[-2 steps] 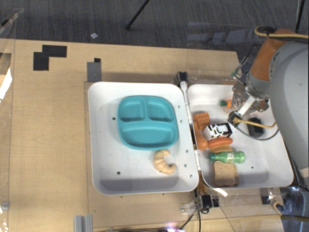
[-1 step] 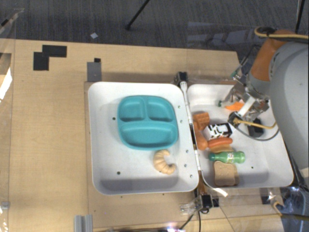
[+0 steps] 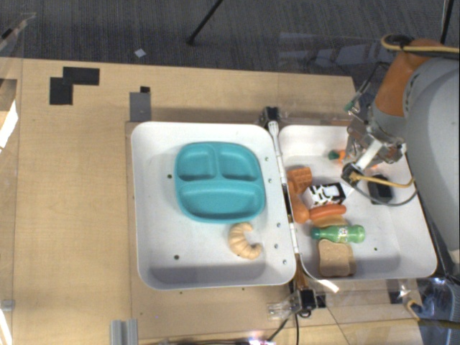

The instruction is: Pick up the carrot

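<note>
We see the gripper (image 3: pixel 359 149) low over the far part of the right bin (image 3: pixel 402 243), w/ the arm coming in from the right. We can't tell if it's spread or pressed together. The carrot (image 3: pixel 335 154), small and orange w/ a green end, lies just left of the gripper, apart from the other stuff. Nearer, by the bin's left wall, are an orange block (image 3: pixel 298 177), a black-and-white toy (image 3: pixel 325 191), a sausage (image 3: pixel 328 212), a green bottle (image 3: pixel 338 233) and a bread slice (image 3: pixel 335 259). The left bin (image 3: pixel 154 214) has a teal plate (image 3: pixel 215 182) w/ a croissant (image 3: pixel 246 241) on its near side.
</note>
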### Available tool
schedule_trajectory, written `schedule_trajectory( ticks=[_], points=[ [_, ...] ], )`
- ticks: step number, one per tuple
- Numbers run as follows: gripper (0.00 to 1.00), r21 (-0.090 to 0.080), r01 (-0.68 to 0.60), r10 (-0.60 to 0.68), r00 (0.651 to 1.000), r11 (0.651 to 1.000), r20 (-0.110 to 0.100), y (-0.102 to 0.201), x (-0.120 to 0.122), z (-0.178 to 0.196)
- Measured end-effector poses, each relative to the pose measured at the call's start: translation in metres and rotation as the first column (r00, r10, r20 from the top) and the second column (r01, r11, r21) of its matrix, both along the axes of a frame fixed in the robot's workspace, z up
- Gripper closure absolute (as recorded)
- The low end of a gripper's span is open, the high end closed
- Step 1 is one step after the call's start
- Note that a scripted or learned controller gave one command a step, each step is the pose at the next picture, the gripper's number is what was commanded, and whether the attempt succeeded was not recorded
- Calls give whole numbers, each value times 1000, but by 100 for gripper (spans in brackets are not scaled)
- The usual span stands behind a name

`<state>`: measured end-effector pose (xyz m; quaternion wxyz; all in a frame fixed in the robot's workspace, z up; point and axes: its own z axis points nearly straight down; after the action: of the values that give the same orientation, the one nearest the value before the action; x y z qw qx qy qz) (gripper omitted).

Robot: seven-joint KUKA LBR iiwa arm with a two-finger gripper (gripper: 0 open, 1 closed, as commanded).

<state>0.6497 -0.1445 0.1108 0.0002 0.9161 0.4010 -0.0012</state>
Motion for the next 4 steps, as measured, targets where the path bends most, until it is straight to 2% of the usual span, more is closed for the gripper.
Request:
schedule_trajectory(
  ticks=[1,2,3,4],
  points=[
    [0,0,-3,3,1000,1000,-1,1,0,-1],
    [100,-1,-13,13,1000,1000,2,2,2,11],
    [0,-1,-15,15,1000,1000,0,3,2,11],
    [0,12,164,-164,986,986,0,-9,-2,-14]
  ],
)
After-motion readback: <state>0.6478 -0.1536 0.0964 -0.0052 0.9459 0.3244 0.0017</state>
